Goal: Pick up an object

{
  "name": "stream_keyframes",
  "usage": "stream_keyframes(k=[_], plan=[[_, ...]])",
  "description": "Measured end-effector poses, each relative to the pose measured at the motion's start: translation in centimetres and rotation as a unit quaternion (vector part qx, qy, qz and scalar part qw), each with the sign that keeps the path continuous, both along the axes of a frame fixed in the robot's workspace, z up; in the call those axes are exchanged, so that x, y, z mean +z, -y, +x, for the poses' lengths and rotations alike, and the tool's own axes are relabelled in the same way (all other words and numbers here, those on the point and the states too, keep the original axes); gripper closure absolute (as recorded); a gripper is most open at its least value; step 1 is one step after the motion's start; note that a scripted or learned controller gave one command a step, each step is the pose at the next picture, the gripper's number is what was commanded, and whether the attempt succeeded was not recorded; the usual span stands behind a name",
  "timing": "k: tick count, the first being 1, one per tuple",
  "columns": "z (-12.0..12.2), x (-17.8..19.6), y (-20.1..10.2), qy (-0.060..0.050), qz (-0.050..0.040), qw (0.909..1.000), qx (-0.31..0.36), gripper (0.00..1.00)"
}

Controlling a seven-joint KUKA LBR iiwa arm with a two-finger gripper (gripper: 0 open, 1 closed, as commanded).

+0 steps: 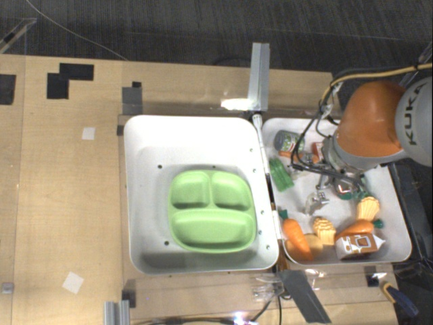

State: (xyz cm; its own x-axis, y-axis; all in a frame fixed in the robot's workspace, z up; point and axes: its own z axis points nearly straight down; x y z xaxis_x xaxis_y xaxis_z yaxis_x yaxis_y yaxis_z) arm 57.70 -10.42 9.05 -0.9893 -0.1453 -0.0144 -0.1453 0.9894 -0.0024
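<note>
Arm over the toy bin

Gripper hung above the right bin; whether clenched, I cannot tell. At six o'clock from it lay a smooth orange carrot, long axis running eleven to five. A glossy green divided plate sat in the left bin.

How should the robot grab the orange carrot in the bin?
Probably across the carrot's thick middle, coming straight down from above. It lies flat and slanted in the right bin, near the left wall, so setting the jaws across its narrow width should fit best.
</note>
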Motion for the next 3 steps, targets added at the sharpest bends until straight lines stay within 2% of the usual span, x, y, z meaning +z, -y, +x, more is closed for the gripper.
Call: stream_keyframes(k=[1,2,3], plan=[[6.2,0.0,0.1,-0.024,0.0023,0.9961,-0.084,0.00],[-2.4,0.1,0.1,0.000,0.0003,0.9988,-0.050,0.00],[6.2,0.0,0.8,-0.017,0.0009,0.9993,-0.035,0.00]])
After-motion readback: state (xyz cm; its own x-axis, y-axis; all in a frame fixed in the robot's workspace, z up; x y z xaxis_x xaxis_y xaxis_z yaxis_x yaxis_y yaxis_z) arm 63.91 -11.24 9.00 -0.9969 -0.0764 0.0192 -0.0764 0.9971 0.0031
